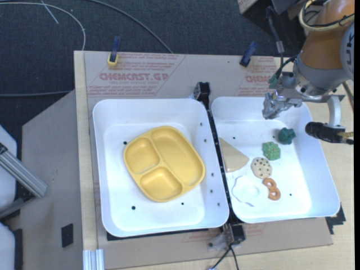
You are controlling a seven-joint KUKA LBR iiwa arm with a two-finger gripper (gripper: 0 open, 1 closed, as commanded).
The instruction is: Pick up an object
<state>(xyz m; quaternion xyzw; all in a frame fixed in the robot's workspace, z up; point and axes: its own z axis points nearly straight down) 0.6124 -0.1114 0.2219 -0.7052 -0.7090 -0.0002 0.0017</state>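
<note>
Yellow divided tray lies in the left bin. The right bin holds small toy foods; the gripper hovers above its far edge.

The bench bears 2 white bins side by side.

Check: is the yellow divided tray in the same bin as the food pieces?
No. The yellow tray lies in the left bin, while the cookie and pretzel lie in the right bin.
</note>
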